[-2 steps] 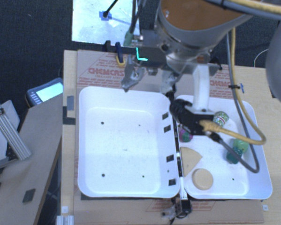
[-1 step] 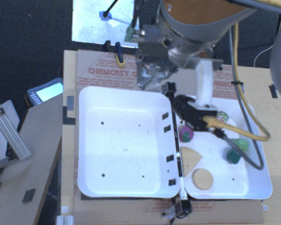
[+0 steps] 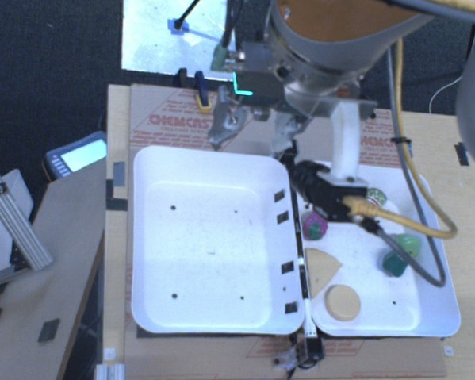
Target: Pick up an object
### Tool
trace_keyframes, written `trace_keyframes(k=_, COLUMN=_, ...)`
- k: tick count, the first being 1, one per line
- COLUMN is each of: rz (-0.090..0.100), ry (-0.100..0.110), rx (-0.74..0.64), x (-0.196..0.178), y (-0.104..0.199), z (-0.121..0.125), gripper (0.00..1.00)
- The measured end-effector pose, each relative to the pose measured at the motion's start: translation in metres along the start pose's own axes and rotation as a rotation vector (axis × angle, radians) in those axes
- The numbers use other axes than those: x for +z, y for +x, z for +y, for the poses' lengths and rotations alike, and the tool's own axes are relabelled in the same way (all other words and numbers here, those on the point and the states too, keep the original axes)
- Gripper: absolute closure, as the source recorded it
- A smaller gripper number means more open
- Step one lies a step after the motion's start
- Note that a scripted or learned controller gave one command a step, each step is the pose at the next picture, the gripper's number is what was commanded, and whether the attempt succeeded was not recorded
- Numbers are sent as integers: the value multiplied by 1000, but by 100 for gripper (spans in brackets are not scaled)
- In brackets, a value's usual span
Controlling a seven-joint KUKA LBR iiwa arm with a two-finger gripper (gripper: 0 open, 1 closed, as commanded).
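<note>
My gripper [image 3: 254, 133] hangs over the far rim of the left bin [image 3: 147, 244], high in the camera view. Its two metal fingers [image 3: 224, 126] stand spread apart, open, with nothing between them. All the loose objects lie in the right bin [image 3: 441, 315]: a purple and green piece [image 3: 315, 225] near the divider, a tan wedge [image 3: 322, 266], a tan round disc [image 3: 343, 302], a green piece [image 3: 398, 254] and a pale yellow-white piece [image 3: 377, 202] at the back. The gripper is up and left of all of them, touching none.
A black fixture [image 3: 326, 192] with a yellow cable [image 3: 414, 228] and a white post [image 3: 345, 147] reaches over the back of the right bin. Black clips [image 3: 288, 267] line the divider between the bins. A small device [image 3: 79, 155] sits left of the bench.
</note>
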State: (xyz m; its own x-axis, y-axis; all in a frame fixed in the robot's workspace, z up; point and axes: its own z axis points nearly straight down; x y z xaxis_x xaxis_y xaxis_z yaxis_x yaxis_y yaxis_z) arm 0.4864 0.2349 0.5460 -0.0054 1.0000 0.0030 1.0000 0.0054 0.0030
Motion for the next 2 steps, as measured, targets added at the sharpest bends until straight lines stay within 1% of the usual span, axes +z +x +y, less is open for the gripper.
trace_keyframes(k=1, rz=2, ry=-3, rx=-2, x=-12, y=0, z=0, gripper=100)
trace_keyframes(k=2, rz=1, ry=-2, rx=-2, x=-11, y=0, z=0, gripper=0)
